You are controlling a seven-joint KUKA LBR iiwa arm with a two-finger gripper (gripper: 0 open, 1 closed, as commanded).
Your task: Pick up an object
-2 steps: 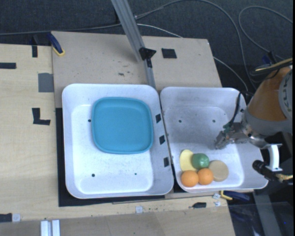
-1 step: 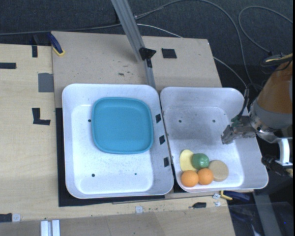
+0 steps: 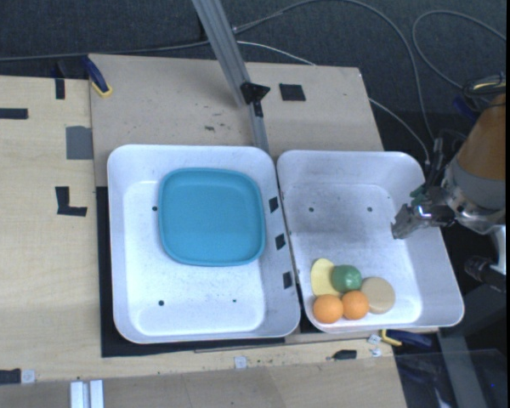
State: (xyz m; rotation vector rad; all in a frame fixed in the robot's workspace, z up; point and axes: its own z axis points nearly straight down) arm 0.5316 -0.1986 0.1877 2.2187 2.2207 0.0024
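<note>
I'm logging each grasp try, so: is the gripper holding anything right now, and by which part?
Nothing is held. The gripper hangs over the right bin near its right wall, apart from the small round objects clustered at that bin's near edge.

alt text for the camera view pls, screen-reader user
The gripper hangs over the right bin's right edge, apart from five small items clustered in its near corner: two orange balls, a green ball, a yellow piece, a beige disc. The left bin holds a blue plate.

Robot lab: taped bench [image 3: 178, 100], loose cables [image 3: 391, 32]
</note>
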